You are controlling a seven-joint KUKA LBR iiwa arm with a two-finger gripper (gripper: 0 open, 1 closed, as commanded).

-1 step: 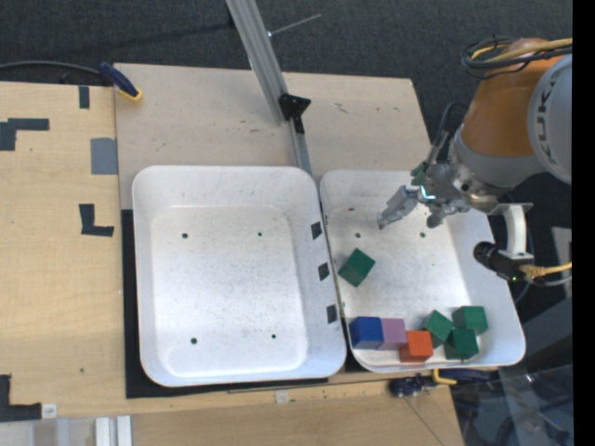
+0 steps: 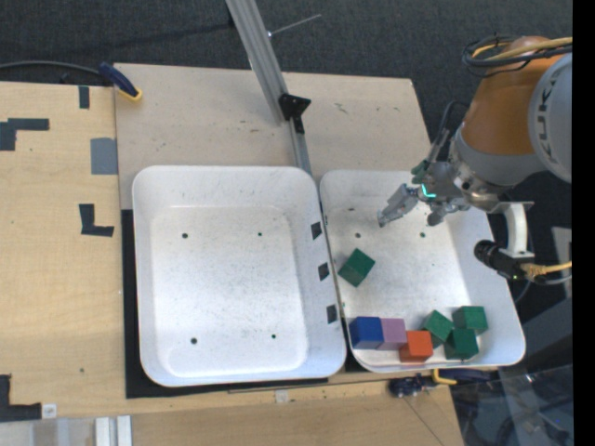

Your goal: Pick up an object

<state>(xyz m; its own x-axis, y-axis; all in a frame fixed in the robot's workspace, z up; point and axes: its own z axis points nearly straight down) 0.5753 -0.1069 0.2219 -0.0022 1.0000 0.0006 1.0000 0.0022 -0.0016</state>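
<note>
Nearest the camera: a cluster of small blocks along the near wall of the right bin [image 2: 483, 277], likely piled there because the bin floor lets loose pieces slide to its low edge.

- blue cube [image 2: 366, 332]: matte, square-edged, touching the pale purple cube [image 2: 393, 331] on its right.
- orange cube [image 2: 418, 345]: just beside the purple one, tucked against the bin's rim.
- three dark green blocks [image 2: 457, 328]: packed together in the near right corner, tilted at odd angles, touching one another.
- lone green cube [image 2: 356, 268]: rotated diamond-wise on the open floor, well apart from the cluster and from every wall. Judged the easiest candidate for the pick, since nothing crowds its sides.

Right bin: shallow, white, glossy plastic with rounded corners and faint speckling.

Left bin [image 2: 149, 249]: same make, larger, with small dark dots on its floor.

Gripper [image 2: 416, 203]: metallic grey, hanging over the far part of the right bin, fingers spread apart with nothing between them. It sits beyond the lone green cube, not above it, so a pick is judged not yet begun.

Arm [image 2: 511, 119]: grey shell with orange band, reaching in from the right.

Bench [image 2: 214, 110]: bare plywood, scuffed. A slanted aluminium rail [image 2: 256, 35] crosses it toward the seam between the bins.
</note>
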